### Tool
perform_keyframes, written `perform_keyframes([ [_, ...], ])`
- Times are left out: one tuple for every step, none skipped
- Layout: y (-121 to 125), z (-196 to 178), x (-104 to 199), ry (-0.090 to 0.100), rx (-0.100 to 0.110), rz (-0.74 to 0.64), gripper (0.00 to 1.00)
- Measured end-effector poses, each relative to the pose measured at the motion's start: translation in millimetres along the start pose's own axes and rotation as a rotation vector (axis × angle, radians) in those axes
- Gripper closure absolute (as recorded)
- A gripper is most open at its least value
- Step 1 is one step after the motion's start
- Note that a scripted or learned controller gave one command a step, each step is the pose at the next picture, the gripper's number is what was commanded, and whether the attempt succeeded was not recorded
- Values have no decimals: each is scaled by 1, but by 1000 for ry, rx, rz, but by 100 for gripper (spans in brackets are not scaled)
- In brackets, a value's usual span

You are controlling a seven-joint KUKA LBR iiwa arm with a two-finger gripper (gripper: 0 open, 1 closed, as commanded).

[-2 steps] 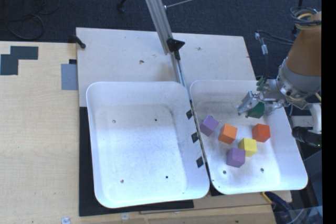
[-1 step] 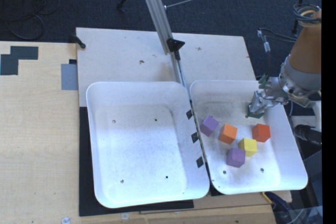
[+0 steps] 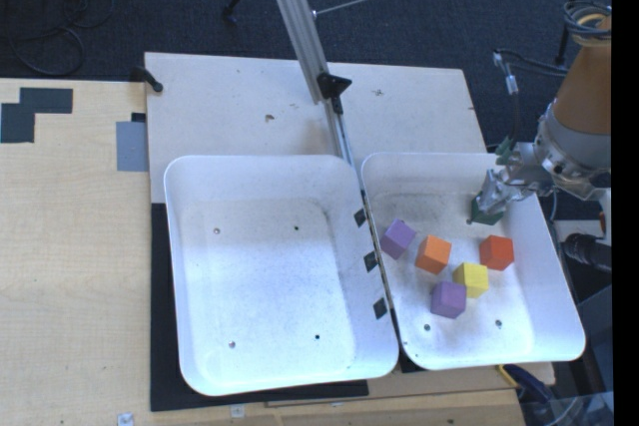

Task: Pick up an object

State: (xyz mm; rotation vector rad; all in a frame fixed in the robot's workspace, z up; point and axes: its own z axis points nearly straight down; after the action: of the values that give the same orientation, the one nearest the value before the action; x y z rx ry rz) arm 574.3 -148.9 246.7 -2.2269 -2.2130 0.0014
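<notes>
While tool [image 3: 488, 211] hovers, red cube [image 3: 496, 252] lies just below.

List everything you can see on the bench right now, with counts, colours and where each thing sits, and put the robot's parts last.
purple foam cubes: 2, purple, right bin; one near the divider, one further toward the front
orange foam cube: 1, orange, right bin, middle
yellow foam cube: 1, yellow, right bin, beside the front purple one
red foam cube: 1, red-orange, right bin, right of centre
shallow white bins: 2, white, side by side; left, right
aluminium rail: 1, silver, slanting behind the bins
arm: 1, grey with orange band, right edge
claw: 1, over the right bin's back, above the red cube
</notes>
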Motion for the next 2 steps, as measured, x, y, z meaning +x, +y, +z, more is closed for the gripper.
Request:
perform_keyframes([
  [-27, 121, 30, -5, -15, -1, 100],
  [-28, 123, 31, -5, -16, 1, 0],
])
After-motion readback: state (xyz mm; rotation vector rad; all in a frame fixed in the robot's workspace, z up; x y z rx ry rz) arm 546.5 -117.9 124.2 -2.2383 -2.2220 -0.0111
